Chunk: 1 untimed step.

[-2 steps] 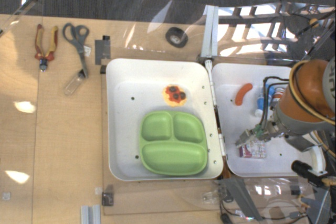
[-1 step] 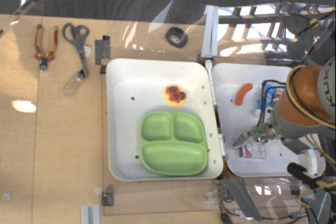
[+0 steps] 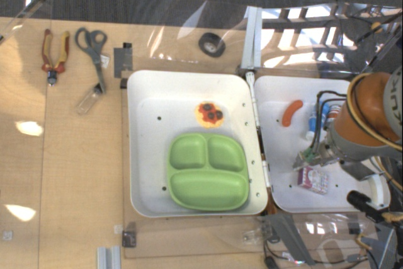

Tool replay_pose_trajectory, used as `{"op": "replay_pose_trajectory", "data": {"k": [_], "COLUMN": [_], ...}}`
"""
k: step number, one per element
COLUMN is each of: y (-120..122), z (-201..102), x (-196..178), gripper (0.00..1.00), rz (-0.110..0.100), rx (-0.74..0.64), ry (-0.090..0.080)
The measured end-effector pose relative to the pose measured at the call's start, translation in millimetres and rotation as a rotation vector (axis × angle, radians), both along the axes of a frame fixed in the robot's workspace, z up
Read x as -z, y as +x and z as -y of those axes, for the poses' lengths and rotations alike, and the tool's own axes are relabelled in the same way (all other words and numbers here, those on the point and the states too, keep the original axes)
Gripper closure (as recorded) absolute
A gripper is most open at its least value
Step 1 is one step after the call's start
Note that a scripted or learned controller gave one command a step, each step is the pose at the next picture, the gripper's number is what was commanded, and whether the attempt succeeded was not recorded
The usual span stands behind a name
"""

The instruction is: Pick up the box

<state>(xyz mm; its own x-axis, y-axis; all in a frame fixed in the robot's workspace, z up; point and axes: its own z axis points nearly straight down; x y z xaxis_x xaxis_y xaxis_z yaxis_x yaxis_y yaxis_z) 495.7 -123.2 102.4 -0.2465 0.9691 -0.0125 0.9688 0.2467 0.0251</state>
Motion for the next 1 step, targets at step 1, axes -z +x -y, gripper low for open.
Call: {"op": "replay_pose_trajectory", "data": {"k": [1], "y": [-0.1], "z": [0.1], "x": [0.0], "gripper": [0.0], "rz": [0.0], "rx": [0.0], "ry": [0.0]}}
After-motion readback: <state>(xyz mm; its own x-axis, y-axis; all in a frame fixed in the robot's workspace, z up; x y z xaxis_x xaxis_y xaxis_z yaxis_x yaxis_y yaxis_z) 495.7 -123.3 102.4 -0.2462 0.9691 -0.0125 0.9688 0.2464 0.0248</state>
